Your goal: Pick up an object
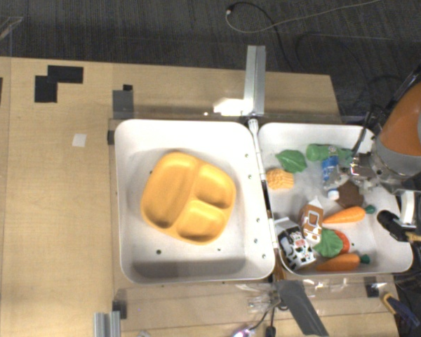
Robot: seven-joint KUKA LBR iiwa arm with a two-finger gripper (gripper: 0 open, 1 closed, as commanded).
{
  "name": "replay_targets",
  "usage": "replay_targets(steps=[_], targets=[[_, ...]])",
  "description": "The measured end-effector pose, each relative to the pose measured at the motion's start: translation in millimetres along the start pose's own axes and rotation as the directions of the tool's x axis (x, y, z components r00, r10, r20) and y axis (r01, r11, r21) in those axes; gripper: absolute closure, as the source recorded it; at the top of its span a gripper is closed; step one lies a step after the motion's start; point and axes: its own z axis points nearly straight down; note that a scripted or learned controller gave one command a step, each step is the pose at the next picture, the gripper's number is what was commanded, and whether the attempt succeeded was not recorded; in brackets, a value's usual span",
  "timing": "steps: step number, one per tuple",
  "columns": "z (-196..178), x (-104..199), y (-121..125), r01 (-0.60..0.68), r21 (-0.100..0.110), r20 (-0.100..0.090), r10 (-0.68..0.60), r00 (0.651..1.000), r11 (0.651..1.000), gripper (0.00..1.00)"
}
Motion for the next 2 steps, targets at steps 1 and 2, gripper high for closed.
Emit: replay_targets(steps=[1, 2], targets=[[-1, -8, -41, -0.007, -0.002, -0.001, 0.007, 1.000, 1.000, 0.00], [-13, -4, -38, -0.001, -0.007, -0.007, 0.001, 1.000, 1.000, 1.00]])
